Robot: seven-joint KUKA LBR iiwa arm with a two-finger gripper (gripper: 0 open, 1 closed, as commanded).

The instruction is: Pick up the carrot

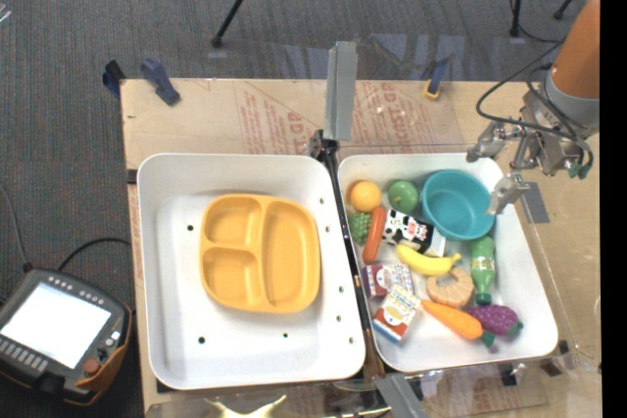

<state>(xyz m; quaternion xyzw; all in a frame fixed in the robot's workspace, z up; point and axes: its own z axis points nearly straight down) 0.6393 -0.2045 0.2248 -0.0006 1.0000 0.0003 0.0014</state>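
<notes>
Down in the right bin [545, 313], the carrot [453, 319] lies near the front, between a juice box [396, 317] and grapes [497, 319]. The gripper [521, 183] hangs over the bin's far right corner beside the teal bowl [458, 204], fingers spread, gripping nothing.

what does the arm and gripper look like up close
The arm shows an orange band above a grey wrist section. Below it, the gripper is a bare grey metal assembly with thin dark cables looping around it and pale, flat-ended fingers.

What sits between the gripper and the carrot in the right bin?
In the camera view, a green bottle stands on the line from the gripper down to the orange carrot, with the teal bowl just left of it.
</notes>
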